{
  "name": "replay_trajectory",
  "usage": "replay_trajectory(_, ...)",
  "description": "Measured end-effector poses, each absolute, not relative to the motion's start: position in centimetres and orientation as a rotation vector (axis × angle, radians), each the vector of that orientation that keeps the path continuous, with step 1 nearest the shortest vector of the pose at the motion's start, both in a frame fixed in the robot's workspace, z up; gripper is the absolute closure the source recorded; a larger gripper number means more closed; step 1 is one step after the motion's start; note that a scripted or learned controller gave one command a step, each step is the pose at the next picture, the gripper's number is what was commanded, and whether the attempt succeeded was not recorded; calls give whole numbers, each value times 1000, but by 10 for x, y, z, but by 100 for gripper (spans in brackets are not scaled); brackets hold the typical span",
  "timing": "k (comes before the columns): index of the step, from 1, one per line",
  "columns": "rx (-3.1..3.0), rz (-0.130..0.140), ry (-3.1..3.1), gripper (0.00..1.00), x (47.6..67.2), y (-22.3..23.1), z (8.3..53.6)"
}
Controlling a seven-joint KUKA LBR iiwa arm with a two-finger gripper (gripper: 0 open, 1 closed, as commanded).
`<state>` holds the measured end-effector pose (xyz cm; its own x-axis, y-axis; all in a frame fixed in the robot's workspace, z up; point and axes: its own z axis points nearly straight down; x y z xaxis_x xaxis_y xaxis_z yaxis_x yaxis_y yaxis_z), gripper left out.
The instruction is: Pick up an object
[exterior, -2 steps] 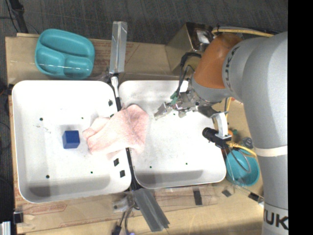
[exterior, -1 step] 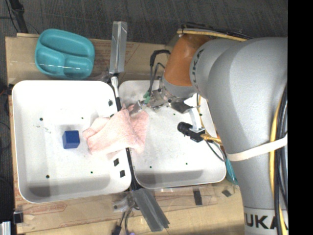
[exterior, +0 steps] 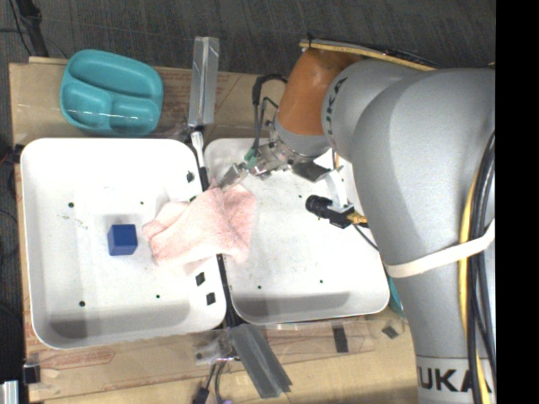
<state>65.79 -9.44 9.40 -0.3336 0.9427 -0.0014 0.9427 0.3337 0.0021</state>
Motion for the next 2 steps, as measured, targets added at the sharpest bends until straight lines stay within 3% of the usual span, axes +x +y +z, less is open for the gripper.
replay_trajectory(1,1546,-1,2738,0,612,-97,92)
replay_trajectory(2,1541,-2,2740,100,612,-97,103)
